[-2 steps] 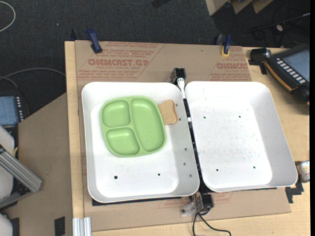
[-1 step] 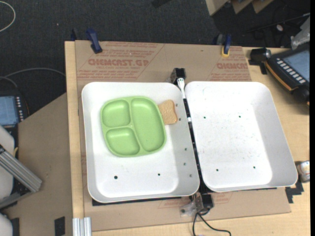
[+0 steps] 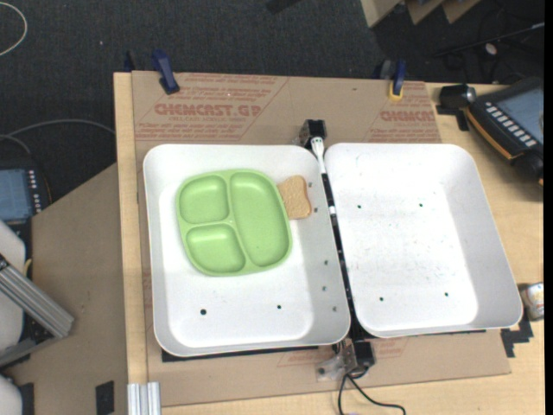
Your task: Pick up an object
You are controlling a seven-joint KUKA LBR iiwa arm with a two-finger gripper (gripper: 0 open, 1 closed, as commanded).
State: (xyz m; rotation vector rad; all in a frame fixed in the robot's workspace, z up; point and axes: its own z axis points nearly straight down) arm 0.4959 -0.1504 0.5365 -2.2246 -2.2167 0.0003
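Observation:
A light green plate with three compartments (image 3: 232, 222) lies flat in the upper part of the left white bin (image 3: 242, 318). A small tan, cracker-like slab (image 3: 296, 197) rests against the plate's right rim, near the bin's right wall.
The right white bin (image 3: 415, 240) sits beside the left one, with a black strip (image 3: 333, 232) along the seam between them. Both stand on a brown board (image 3: 259, 102) held by clamps at the back. A tablet-like device (image 3: 510, 119) lies at the far right.

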